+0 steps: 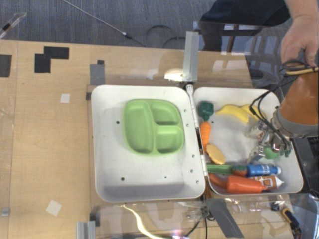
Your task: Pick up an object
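Step in hand, as judged: settling on one item in the right bin (297, 182) and closing on it. Hard to read the hand (267, 144), half lost among its own cables low over that bin's right side; cannot tell whether open or closed, nor whether gripping anything.

Look first at the small green piece (271, 153) right beside the hand. It is the nearest candidate, though too small to identify. Failing that, take the blue bottle (262, 171) just in front, lying on its side and touching the orange bottle (244, 184) along the front wall.

- Choose one target and stay with it; avoid straddling two, since the bottles lie pressed together.
- Come straight down, centred, and close across the narrow width rather than along the length.
- Keep off the bin wall and keep the cables out of the grip.
- Expect round plastic to roll or squirt sideways — close slowly, then lift a little and check before rising further.

Leave alone the banana (234, 112) at the back, the carrot (205, 133) by the dividing wall and the green plate (152, 127) in the left bin (107, 183) — all farther off on the worktop (45, 148).
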Controlling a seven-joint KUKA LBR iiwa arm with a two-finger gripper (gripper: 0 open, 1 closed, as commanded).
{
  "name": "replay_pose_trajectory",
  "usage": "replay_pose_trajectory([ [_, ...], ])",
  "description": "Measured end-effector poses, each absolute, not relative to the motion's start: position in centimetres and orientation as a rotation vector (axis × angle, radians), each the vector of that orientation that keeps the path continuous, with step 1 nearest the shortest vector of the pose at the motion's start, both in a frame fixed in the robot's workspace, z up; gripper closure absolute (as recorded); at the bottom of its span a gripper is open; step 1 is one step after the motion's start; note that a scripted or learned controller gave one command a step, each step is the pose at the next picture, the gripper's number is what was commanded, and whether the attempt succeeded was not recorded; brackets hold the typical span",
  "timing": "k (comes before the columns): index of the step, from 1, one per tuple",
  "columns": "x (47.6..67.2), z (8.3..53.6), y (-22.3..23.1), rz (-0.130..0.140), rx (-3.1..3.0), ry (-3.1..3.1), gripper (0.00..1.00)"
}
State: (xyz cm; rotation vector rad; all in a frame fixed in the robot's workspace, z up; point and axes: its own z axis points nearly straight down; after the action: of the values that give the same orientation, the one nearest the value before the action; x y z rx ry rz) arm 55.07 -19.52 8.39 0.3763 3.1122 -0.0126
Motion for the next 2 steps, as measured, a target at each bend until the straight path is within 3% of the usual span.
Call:
replay_pose_trajectory([
  [1, 62.4, 8.5, -20.8, -0.032, 0.686, 3.063, 0.00],
  [2, 59.4, 8.9, -16.6, -0.002, 0.638, 3.065, 0.00],
])
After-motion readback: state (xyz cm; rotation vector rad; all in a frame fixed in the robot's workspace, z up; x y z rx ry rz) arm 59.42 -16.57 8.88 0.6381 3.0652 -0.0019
